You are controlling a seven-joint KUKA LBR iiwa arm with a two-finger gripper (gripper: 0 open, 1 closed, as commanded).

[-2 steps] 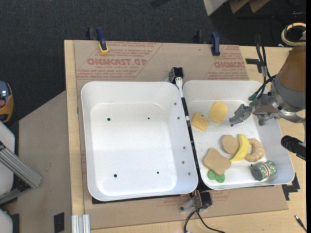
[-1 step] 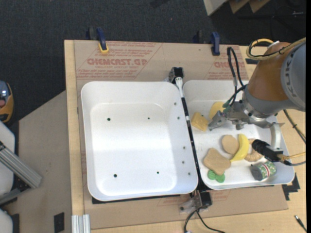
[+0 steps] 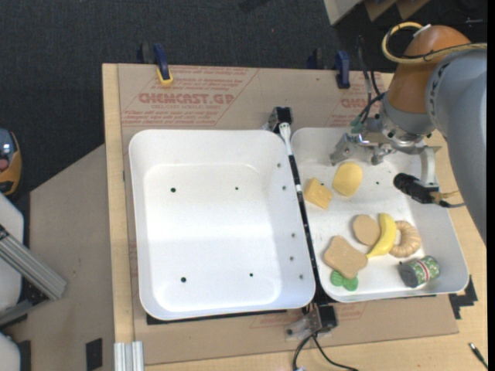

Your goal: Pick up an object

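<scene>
A round yellow ball like a toy lemon (image 3: pixel 348 179) lies in the back part of the right white bin (image 3: pixel 448 230). It sits just below and a little to the left of the gripper (image 3: pixel 362 150). The ball lies on the bin floor and is not between the fingers. The metal fingers point down over the back of the bin, and I cannot tell if they are spread or pressed together.

Just left of the ball is a yellow wedge like a piece of cheese (image 3: pixel 317 194), close to the wall between the two bins. Nearer the front lie a round tan cookie (image 3: pixel 366 229), a yellow banana (image 3: pixel 384 235) touching it, and a pale ring like a doughnut (image 3: pixel 405 239) right beside the banana. A brown slice like toast (image 3: pixel 345 256) lies in front of the cookie, with a small green piece (image 3: pixel 346 282) at its front edge. A little green and white can (image 3: pixel 419 271) lies on its side in the front right corner.

The grey arm with the orange band (image 3: pixel 433 76) comes in from the right. The left white bin (image 3: pixel 147 168) sits beside the right one on a brown board (image 3: pixel 116 114).
</scene>
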